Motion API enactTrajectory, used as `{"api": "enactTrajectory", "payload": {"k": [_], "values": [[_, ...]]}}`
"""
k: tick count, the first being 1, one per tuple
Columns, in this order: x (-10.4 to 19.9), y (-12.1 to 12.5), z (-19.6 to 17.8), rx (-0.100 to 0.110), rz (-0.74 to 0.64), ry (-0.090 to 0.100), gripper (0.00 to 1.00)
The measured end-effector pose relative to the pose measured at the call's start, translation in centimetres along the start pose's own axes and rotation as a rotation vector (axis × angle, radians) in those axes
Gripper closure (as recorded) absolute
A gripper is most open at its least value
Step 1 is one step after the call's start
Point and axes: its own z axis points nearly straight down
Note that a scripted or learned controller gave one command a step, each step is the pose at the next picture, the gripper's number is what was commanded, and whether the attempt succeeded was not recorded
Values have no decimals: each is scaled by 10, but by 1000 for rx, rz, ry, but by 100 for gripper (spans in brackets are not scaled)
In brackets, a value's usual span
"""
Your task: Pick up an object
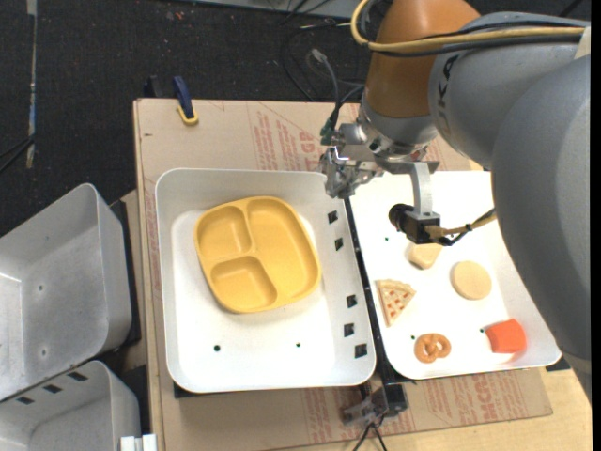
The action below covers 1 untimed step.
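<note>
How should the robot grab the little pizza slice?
The pizza slice lies flat in the right bin, point toward the lower left. Probably best to come straight down and pinch across its two long straight sides near the middle, where the wedge is narrow enough and nothing crowds it.

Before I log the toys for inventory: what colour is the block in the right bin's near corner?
Orange-red, a plain block, seen best in the overhead camera view.
</note>
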Motion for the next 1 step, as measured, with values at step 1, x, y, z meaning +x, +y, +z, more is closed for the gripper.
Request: {"api": "enactTrajectory", "payload": {"k": [1], "values": [[43, 8, -5, -1, 1, 0, 100]]}}
